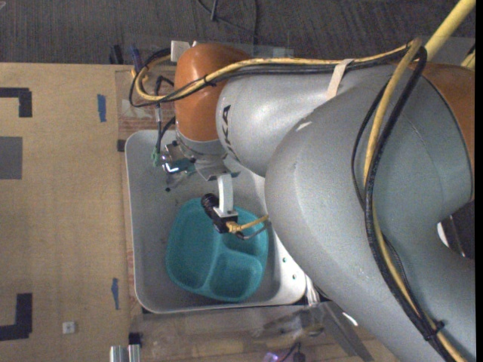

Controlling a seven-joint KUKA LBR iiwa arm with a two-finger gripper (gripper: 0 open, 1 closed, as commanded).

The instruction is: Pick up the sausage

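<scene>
My gripper (170, 164) hangs low over the upper left part of the white bin (145, 225), below the orange wrist band (198, 89). It is seen from above and partly hidden by the wrist. Nothing can be made out in its grasp. The large grey arm (355, 187) covers the right side of this bin and whatever lies beneath it.
A teal two-part bowl (211, 266) lies in the lower half of the bin, just below and right of the gripper. Brown cardboard (60, 202) with black marks and blue tape bits spreads to the left of the bin. Yellow and black cables run along the arm.
</scene>
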